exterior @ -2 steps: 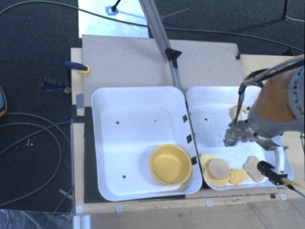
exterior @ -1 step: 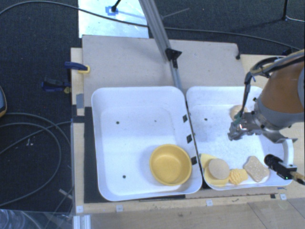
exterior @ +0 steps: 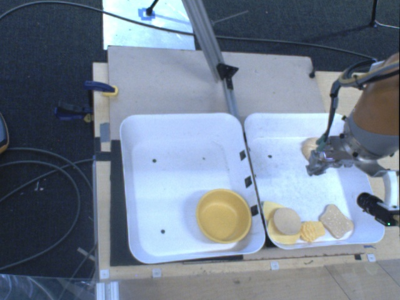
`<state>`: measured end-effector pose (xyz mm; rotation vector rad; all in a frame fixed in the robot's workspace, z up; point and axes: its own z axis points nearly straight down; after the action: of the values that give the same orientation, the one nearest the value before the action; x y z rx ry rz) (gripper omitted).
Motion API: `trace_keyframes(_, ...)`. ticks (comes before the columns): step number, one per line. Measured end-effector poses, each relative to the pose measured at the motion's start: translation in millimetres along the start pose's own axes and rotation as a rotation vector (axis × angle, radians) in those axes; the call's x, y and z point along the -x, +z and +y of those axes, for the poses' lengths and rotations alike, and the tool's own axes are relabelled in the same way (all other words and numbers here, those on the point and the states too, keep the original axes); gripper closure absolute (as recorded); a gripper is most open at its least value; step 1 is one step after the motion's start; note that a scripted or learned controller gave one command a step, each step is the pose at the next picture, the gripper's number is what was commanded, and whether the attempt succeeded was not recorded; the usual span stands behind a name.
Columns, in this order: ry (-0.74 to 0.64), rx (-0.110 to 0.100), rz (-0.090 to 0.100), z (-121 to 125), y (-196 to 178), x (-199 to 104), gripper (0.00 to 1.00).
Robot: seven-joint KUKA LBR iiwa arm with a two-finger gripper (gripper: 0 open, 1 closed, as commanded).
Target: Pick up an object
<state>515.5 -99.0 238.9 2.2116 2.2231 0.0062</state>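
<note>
My gripper (exterior: 319,162) was down inside the right bin (exterior: 281,130), near its far right part. Couldn't tell from the overhead view whether it was released or clenched. A pale tan object (exterior: 309,147) sat touching or just beside my gripper on its far-left side, partly hidden by it; couldn't tell if I had it. Toward the camera from my gripper, along the near edge: beige round piece (exterior: 287,220) on a yellow piece (exterior: 271,211), a yellow ridged piece (exterior: 312,231) beside those, then a tan bread-like slice (exterior: 336,221). Yellow bowl (exterior: 224,215) was in the left bin (exterior: 169,136), well apart from me, lower left
</note>
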Motion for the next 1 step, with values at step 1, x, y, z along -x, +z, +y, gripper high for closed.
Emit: trace_keyframes(1,-0.005,-0.002,0.003,33.3,-9.2,-44.8,1.00)
